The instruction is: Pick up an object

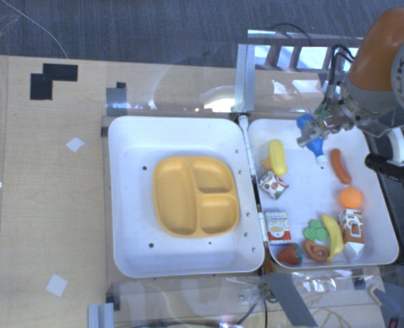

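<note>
My gripper (314, 135) hangs over the back of the right bin (386, 251), reaching in from the right. A blue bottle-like toy with a white tip (318, 149) lies slanted directly under it, with blue showing on both sides of the gripper. Whether the toy is gripped is unclear. Other toys lie in this bin: a yellow corn cob (277, 157), a red sausage (340, 166), an orange (351, 197), a banana (333, 234) and a strawberry (290, 253).
A yellow divided plate (196, 195) sits in the left bin (130, 156). Small cartons (273, 184) (277, 225) (352, 225) and a green toy (316, 229) crowd the right bin's front half. A metal frame (243, 80) stands behind the bins.
</note>
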Robot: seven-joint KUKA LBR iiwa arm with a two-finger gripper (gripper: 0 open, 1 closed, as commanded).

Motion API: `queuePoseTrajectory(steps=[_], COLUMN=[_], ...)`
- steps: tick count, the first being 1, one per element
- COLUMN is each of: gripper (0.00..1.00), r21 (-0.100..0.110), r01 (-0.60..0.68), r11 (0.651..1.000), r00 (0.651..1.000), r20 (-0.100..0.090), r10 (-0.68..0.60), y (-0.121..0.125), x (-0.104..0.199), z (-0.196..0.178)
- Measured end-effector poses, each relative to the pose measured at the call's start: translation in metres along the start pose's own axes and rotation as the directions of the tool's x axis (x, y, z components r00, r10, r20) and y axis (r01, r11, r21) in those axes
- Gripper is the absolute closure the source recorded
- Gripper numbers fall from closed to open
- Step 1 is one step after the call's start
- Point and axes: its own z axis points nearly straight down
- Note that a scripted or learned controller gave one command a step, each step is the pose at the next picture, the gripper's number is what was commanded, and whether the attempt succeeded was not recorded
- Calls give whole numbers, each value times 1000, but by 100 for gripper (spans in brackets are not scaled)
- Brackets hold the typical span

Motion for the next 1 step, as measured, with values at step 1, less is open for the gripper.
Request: queuePoseTrajectory(steps=[1], gripper=[100], r21=[6], r01=[254], r11=[967], r00=[967], r20=[-3], r10=[-254], y=[-2], x=[18], z=[6])
